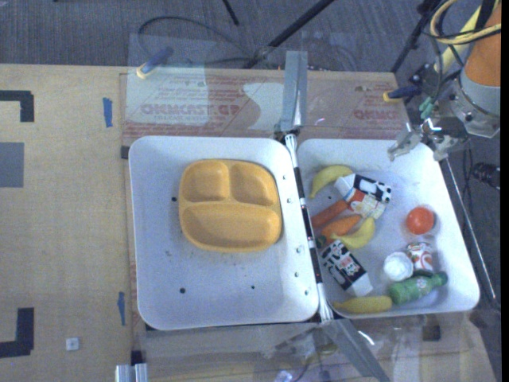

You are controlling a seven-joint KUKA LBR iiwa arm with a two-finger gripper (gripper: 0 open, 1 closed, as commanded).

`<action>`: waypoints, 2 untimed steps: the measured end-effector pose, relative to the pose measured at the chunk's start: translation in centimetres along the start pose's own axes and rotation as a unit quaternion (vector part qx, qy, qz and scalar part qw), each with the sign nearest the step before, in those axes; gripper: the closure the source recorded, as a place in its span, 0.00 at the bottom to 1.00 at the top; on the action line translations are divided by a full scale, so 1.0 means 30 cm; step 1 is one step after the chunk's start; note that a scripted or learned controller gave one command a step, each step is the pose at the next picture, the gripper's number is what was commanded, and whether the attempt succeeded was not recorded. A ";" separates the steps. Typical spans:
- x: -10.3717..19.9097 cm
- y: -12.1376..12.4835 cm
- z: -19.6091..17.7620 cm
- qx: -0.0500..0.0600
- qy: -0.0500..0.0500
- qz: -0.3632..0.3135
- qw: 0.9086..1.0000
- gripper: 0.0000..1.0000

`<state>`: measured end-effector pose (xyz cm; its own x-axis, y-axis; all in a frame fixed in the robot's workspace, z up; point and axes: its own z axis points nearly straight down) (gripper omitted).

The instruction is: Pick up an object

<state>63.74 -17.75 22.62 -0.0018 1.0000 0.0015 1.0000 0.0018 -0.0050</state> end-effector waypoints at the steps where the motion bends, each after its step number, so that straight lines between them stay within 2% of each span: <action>1: 0.078 -0.009 0.270 0.000 0.000 0.026 1.000 0.00; 2: 0.201 0.030 0.380 -0.013 -0.002 0.043 0.999 0.00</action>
